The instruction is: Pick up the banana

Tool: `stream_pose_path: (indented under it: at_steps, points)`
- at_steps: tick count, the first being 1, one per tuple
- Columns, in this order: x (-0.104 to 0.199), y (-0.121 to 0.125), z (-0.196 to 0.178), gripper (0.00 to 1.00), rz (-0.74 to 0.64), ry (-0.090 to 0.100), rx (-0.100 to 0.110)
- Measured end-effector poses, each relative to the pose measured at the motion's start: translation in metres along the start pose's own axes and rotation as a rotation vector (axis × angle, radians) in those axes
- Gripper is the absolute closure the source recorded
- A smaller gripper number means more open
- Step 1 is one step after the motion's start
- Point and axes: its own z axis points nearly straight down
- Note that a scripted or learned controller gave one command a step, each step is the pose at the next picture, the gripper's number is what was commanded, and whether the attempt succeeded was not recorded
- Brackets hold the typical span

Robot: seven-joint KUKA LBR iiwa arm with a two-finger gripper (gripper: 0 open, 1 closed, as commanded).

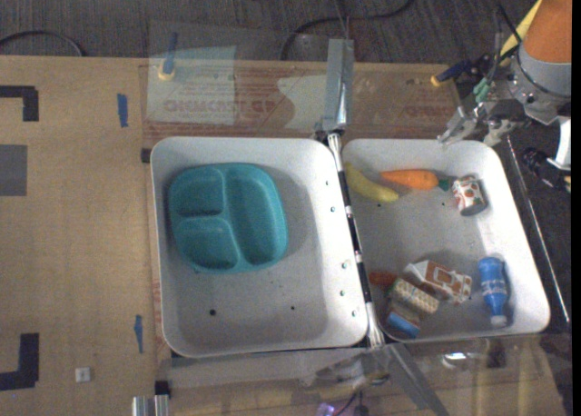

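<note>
Banana [369,184] at 10 o'clock in right bin [517,223], touching carrot [410,179]. Likely light, smooth, curved: grab mid-body across the width. Gripper [472,123] at bin's 12 o'clock, state unclear.

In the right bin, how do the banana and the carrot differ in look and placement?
The banana is yellow and gently curved; the carrot is orange, straighter, with a green end. The banana lies slanted beside the divider between the bins; the carrot lies nearly level, further toward the bin's middle. Both are small elongated items in the right bin's far part, close together, with the tool above the far rim.
</note>
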Motion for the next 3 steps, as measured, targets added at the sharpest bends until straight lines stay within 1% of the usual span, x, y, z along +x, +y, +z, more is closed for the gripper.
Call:
stream_pose_path:
  at_steps: [1, 2, 3]
  points:
    - [0.021, -0.013, 0.133, 0.00, 0.207, 0.001, 0.000]
    - [0.063, -0.035, 0.141, 0.00, 0.513, 0.001, -0.001]
    - [0.106, -0.018, 0.043, 0.00, 0.421, 0.001, 0.001]
